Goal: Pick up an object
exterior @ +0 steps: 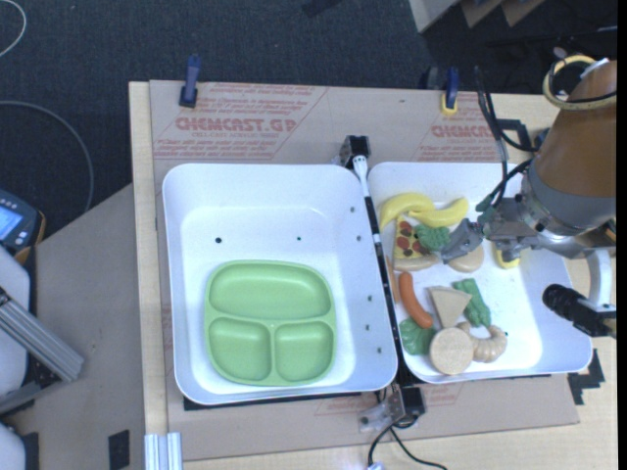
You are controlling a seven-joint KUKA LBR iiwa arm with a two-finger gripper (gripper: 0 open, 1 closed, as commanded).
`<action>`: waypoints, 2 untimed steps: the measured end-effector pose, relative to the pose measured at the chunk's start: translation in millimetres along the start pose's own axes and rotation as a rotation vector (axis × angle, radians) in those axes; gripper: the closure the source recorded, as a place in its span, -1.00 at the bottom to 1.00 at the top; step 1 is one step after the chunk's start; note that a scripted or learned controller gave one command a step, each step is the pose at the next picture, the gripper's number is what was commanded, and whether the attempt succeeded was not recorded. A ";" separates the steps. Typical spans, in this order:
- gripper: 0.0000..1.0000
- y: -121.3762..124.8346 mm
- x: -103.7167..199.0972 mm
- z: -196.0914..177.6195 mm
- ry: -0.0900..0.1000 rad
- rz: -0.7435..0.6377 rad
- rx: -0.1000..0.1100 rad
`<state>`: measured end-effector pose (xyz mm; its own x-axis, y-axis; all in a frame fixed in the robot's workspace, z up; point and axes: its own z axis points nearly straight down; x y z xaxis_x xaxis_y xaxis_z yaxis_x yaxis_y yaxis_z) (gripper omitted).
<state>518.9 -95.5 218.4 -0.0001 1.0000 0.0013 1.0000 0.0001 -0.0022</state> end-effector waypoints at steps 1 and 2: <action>1.00 0.7 0.1 -10.7 -0.001 -0.001 -0.003; 1.00 -1.5 71.1 -14.9 0.001 -0.006 -0.001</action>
<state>517.4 -24.4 233.4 -0.0062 1.0000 0.0020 1.0000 0.0062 -0.0014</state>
